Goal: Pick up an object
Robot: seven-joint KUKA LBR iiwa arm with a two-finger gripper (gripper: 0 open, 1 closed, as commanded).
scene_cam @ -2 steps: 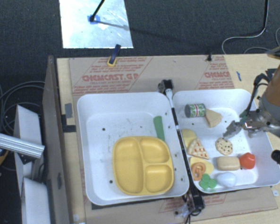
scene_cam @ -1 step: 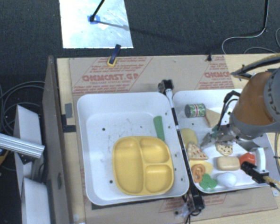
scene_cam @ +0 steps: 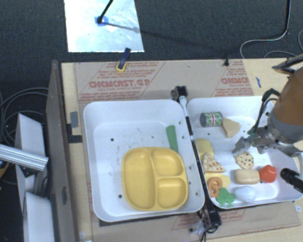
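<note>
Two bins [scene_cam: 99, 146]: bench board reads "CHEMCAST GP", seemingly.
Gripper [scene_cam: 241, 147]: beside cookie [scene_cam: 244, 161]; finger state unclear.
Room: left bin's rim strips.

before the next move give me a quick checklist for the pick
1. Gripper over the right bin: ok, it sits among the toys.
2. Target under it: cannot tell; the cookie is nearest, just below it.
3. Nothing held yet: cannot tell, the fingers are too blurred to read.
4. Room around the cookie: not ok, the bread roll and tomato crowd it closely.
5. Can and cheese wedge out of the way: ok, both lie nearer the bin's far wall.
6. Left bin items apart from the pick: ok, the yellow tray lies across the divider.
</note>
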